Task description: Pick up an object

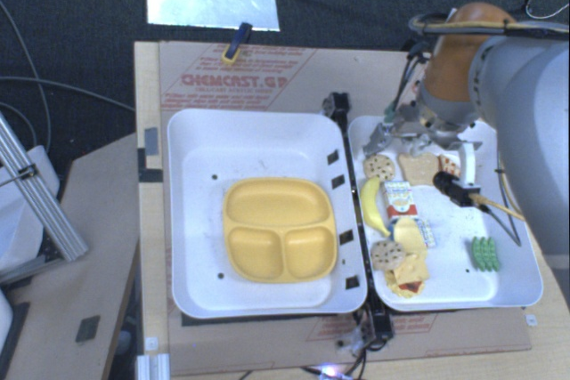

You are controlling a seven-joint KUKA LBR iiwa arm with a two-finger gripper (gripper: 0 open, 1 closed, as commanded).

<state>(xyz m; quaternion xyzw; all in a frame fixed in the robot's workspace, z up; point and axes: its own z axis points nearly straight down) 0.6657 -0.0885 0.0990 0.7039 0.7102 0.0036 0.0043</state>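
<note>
in the right bin (521, 285), nearest lie cookies and cheese, then the banana (372, 207) at its left wall; beyond the banana another cookie (379, 166). above that cookie hangs the gripper (411, 131); its state cannot be told.

Divided plate (280, 229) in left bin (191, 138); banana (373, 207), 2 cookies (378, 166) and toy food in right bin (515, 280).

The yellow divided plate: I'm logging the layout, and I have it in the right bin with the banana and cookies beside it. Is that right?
Not quite. The camera view shows the yellow divided plate in the left bin, by itself. The banana and cookies lie in the right bin, across the divider from the plate.
</note>
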